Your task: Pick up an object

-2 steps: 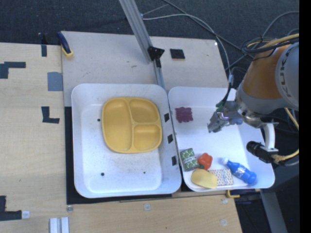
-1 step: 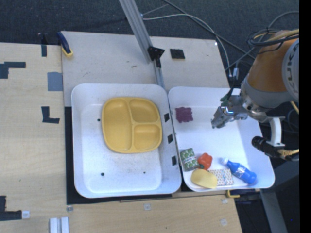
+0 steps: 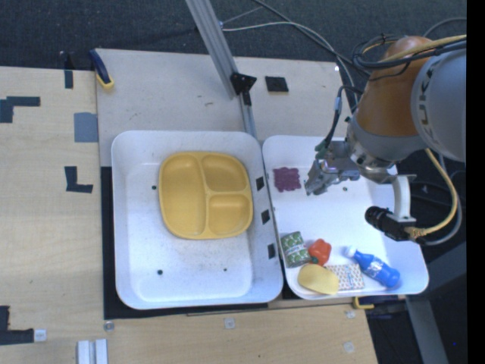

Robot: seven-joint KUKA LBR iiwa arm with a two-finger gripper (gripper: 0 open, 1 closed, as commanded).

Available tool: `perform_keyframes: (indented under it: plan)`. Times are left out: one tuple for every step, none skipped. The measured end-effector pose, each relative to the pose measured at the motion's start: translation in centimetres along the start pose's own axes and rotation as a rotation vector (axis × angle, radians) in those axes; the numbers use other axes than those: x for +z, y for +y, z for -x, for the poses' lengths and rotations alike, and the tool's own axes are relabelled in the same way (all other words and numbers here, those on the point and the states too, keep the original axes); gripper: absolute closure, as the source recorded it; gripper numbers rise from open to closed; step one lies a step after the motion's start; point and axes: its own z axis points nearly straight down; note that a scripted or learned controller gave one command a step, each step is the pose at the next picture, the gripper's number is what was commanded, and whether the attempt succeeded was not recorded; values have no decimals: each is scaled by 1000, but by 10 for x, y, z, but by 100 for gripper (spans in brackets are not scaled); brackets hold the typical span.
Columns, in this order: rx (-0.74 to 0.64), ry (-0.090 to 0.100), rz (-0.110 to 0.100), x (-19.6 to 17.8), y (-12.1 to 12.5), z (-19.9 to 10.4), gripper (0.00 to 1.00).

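Here, the gripper [image 3: 316,182] hangs over the right bin [image 3: 345,222] near its far edge, just beside a purple patch [image 3: 286,178]; whether it is released or clenched cannot be told. Along that bin's near edge lie a green packet [image 3: 292,248], a red piece [image 3: 320,251], a yellow lump [image 3: 318,279] and a blue bottle [image 3: 376,269]. The left bin [image 3: 136,226] holds a yellow divided plate [image 3: 205,195].

The right bin [image 3: 345,211] is the landmark. Its middle floor is bare and gives free passage. At its near edge crowd a green packet [image 3: 292,246], red piece [image 3: 320,250], yellow lump [image 3: 318,279] and blue bottle [image 3: 377,268]. A purple object [image 3: 286,178] lies at its left wall.
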Motion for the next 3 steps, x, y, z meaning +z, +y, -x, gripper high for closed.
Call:
perform_keyframes:
  plan:
    - [0, 0, -1, -6, 1, -52, 100]
    - [-1, 0, -1, -11, 6, -110, 100]
    - [0, -1, -1, -12, 12, -157, 100]
